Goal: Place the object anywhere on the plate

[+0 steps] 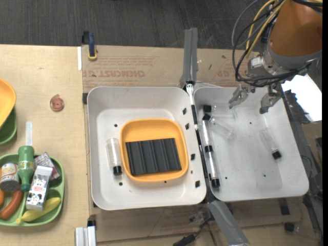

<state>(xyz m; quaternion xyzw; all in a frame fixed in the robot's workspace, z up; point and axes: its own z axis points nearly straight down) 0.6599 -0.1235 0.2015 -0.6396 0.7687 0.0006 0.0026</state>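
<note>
An orange plate (154,128) sits in the left bin (100,186). A black ridged rectangular object (153,156) lies flat on the plate. My gripper (251,100) hangs above the far part of the right bin (246,186), with its two fingers (237,97) spread open and nothing between them. A clear tube with a black cap (270,145) lies on the right bin's floor, below and to the right of the gripper and apart from it. Another clear tube with a black cap (113,157) lies just left of the plate.
A divider with black clips (205,137) runs between the two bins. On the wooden bench to the left stand a green tray (55,203) of toy foods, part of a yellow bowl (6,102) and a small pink disc (57,103).
</note>
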